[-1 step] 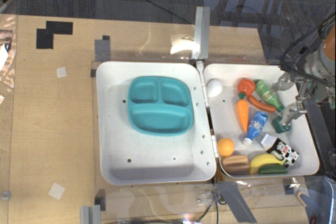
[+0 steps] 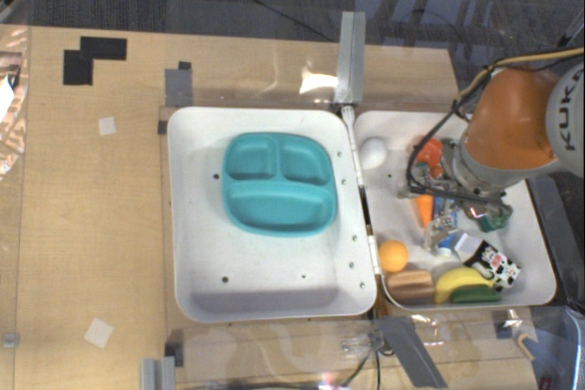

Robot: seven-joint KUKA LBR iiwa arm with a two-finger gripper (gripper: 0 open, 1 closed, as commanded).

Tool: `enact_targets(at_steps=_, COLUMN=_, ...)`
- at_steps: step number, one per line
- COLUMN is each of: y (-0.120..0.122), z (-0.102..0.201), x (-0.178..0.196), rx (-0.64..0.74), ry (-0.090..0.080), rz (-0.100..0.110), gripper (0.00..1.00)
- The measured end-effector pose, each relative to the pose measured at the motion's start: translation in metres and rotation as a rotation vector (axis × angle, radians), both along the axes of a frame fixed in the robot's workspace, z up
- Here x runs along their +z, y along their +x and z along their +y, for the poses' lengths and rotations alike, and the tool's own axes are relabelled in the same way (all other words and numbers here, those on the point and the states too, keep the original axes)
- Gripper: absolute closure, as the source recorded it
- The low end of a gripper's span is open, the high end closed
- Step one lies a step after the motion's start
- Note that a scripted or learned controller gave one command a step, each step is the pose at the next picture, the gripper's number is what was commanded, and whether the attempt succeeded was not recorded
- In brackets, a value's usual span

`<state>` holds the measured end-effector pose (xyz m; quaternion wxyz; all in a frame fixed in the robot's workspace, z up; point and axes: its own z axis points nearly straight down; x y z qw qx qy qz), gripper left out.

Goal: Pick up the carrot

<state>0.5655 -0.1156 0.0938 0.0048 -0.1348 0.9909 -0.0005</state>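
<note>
The carrot lies in the right bin, near the bin's middle, just left of the hand. Its long axis runs roughly up and down in the camera view; which end is the tip cannot be told from here.

The arm's orange band sits over the bin's upper right part, and the hand hangs below it over the bin floor, close beside the carrot (cables and metal parts crowd around it). Whether it is wide or narrow cannot be told, and nothing can be seen between its parts.

Along the bin's near wall lie an orange ball, a brown block, a banana touching a green vegetable, and a black-and-white toy. A white ball rests in the upper left corner.

The left bin holds a teal divided plate. Both bins sit on the wooden bench.
</note>
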Motion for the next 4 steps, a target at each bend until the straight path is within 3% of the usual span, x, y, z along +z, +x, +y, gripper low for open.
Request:
enact_targets(at_steps=1, y=0.004, z=0.001, x=0.013, rx=0.007, ry=-0.002, rz=-0.011, gripper=1.00)
enact_targets(at_steps=2, y=0.003, z=0.001, x=0.013, rx=0.008, ry=-0.001, rz=-0.010, gripper=0.00)
enact_targets(at_steps=3, y=0.010, z=0.025, x=-0.004, rx=-0.164, ry=0.000, rz=-0.003, gripper=0.00)
enact_targets(at_steps=4, y=0.014, z=0.026, x=0.010, rx=-0.158, ry=0.001, rz=-0.016, gripper=1.00)
